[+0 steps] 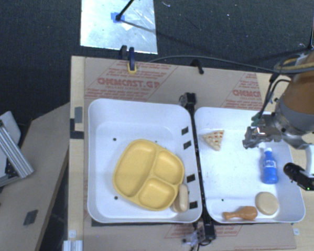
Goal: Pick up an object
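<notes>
beside the fingers [256, 137], state unclear, a blue bottle [269, 166] with white cap lies flat.

Two white bins are being shown side by side, the left bin [101, 145] and the right bin [233, 168], each being marked by small black tabs along the shared edge. A yellow divided plate [146, 174] is being displayed in the left bin, with a pale tan bread roll [181, 198] at its edge. In the right bin, a tan pizza slice [214, 139] dotted with red, a blue bottle [269, 166] with a white cap, a beige bun [267, 203] and an orange-brown drumstick [240, 214] are being shown. Red lettering is being carried by the light brown board [128, 81]. The arm [305, 93] is being seen in grey and orange, against dark blue-black carpet [30, 47]
</notes>
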Robot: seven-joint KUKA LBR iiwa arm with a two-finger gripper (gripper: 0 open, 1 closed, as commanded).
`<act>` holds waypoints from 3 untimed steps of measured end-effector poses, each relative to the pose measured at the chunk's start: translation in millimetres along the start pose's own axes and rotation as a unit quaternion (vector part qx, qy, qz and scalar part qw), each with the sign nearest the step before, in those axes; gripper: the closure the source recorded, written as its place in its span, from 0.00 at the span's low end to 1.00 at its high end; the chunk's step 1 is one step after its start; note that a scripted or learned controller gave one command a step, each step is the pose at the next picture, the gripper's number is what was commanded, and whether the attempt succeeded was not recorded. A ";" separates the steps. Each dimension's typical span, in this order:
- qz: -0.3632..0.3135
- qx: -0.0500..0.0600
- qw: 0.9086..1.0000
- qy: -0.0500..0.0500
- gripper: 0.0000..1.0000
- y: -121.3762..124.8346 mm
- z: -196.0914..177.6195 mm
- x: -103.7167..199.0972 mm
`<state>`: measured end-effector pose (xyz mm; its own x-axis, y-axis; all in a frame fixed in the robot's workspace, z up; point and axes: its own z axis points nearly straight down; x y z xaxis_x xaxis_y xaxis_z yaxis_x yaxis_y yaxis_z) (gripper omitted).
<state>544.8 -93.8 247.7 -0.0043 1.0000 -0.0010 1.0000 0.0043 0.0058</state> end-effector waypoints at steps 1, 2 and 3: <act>-0.003 0.001 1.000 0.001 1.00 21.2 8.8 45.8; -0.003 0.001 1.000 0.001 1.00 30.7 3.3 104.5; -0.003 0.001 1.000 0.002 1.00 47.7 -0.9 157.9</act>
